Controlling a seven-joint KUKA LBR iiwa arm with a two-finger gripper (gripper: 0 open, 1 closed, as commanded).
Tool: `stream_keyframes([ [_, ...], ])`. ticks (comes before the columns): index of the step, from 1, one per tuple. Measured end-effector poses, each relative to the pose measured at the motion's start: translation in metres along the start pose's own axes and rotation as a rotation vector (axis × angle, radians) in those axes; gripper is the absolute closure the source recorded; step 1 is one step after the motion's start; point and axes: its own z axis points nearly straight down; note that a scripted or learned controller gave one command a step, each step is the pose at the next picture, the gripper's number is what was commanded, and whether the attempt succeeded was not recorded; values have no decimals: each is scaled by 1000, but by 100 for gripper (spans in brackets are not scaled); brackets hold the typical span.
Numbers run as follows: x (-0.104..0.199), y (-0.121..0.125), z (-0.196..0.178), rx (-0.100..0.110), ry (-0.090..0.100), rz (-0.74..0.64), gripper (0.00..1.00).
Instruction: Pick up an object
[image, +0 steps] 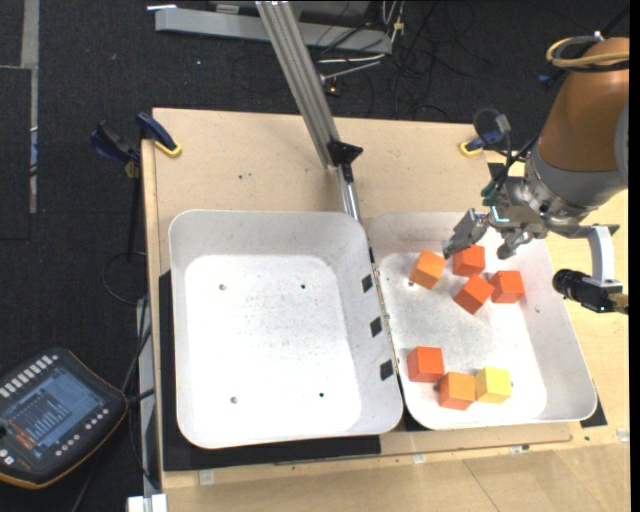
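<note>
— What lies in the right bin (560, 395)?
— Seven small blocks. Four cluster near the far end: an orange block (428, 269) tilted at left, a red-orange one (468, 260), another turned diamond-wise (473, 293), and a fourth (508, 286) beside it.
— And nearer?
— A red-orange cube (427, 363), an orange cube (457, 389) and a yellow cube (494, 383) touching it.

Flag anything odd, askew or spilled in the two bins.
Nothing is spilled or damaged. All seven blocks lie in the right bin; some sit askew, like the orange block turned cornerwise. The left bin shows only dark specks.
</note>
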Motion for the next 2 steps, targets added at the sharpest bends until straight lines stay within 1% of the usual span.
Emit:
stream_keyframes([
  [1,0,1,-3,-4,-1,1,0],
  [2,4,3,61,2,0,2,0],
])
